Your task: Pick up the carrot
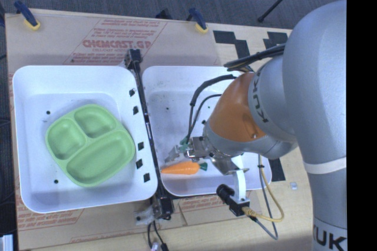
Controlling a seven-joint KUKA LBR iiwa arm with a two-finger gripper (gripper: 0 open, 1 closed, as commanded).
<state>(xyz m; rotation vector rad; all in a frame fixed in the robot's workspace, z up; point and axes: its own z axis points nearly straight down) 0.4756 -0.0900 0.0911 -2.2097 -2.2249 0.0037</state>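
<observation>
Carrot (180, 169) lies on the floor of the right bin (171, 88) near its front wall, not lifted; gripper (187, 151) sits just above it, its state indeterminable; pickup outstanding.

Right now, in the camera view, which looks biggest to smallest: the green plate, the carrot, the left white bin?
1. Left white bin, largest; it contains the plate.
2. Green plate, with three compartments.
3. Carrot, smallest, lying in the right bin below the tool.
</observation>
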